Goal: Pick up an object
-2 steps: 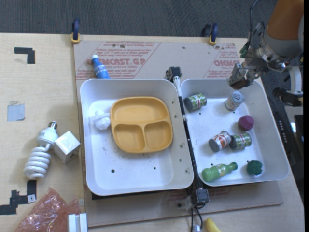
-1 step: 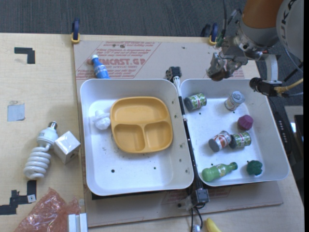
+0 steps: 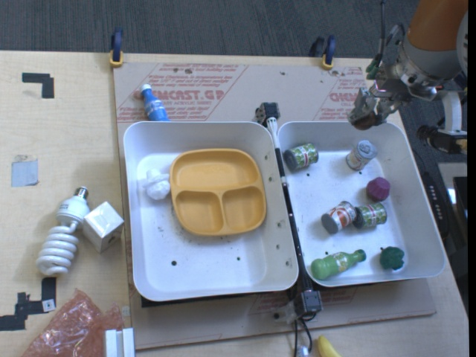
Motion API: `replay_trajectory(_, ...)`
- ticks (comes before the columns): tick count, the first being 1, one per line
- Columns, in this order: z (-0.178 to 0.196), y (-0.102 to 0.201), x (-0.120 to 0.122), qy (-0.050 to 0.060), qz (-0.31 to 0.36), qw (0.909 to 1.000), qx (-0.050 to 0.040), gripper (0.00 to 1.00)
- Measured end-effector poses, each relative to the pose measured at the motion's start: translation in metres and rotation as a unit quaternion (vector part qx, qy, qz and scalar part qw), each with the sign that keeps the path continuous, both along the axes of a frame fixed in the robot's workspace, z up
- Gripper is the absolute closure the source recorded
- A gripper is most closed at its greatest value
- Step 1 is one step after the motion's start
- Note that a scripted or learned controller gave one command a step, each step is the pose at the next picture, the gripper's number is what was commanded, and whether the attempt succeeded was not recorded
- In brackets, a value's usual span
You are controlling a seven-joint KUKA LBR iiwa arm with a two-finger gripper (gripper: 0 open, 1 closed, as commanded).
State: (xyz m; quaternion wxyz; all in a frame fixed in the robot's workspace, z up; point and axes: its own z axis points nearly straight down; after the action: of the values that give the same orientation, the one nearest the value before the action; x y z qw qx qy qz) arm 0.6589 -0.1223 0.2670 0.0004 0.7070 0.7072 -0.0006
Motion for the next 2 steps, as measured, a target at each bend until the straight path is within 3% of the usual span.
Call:
replay_trajectory(1, 0.05, 0.087, 0.0, -0.001, 0.0, 1.0, 0.0001, 1.0)
replay_trajectory(2, 0.003, 0.117, -0.059, 0.0, 0.0, 1.0, 0.0003, 1.0)
